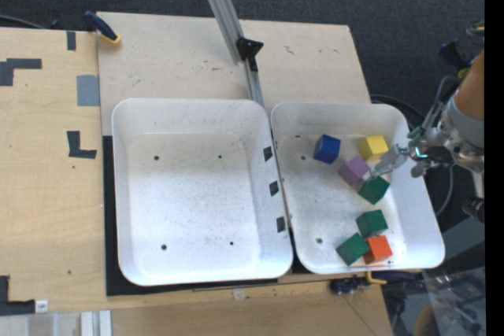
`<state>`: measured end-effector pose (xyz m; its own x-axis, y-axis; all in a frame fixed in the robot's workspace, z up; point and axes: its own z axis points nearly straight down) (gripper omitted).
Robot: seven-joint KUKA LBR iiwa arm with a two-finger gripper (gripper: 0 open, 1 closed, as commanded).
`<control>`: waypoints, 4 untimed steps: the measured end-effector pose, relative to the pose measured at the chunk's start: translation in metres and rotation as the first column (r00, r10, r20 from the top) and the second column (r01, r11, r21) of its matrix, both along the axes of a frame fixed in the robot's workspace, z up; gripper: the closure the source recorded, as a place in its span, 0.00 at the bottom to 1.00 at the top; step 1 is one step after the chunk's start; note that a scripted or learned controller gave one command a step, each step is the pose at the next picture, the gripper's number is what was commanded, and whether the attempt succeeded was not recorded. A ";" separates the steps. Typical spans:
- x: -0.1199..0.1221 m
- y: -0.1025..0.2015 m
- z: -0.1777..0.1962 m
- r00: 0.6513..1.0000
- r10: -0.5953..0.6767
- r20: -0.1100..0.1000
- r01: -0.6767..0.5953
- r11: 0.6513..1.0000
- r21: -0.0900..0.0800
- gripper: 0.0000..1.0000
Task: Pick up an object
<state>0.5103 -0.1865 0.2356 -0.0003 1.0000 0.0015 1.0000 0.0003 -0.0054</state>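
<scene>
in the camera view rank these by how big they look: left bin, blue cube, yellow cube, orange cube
1. left bin, far the largest.
2. blue cube, slightly larger-looking than the other two.
3. yellow cube and orange cube look about alike; the orange one is partly tucked against a green cube, so no ranking between them.

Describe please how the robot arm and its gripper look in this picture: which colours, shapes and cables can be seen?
The arm is grey, with an orange band above the wrist at the picture's right edge. The wrist part is a pale grey, rounded block. From it extends the gripper, a slim grey metal piece with a small teal spot near its base. Thin dark cables curve beside the wrist.
</scene>
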 end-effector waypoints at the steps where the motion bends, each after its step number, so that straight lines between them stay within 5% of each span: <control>1: 0.001 0.000 0.002 1.000 0.001 0.004 -0.001 1.000 -0.001 0.00; 4: -0.012 -0.007 -0.146 1.000 0.000 0.002 0.000 1.000 -0.002 0.00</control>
<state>0.4983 -0.1936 0.0896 -0.0007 1.0000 0.0000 1.0000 0.0007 -0.0035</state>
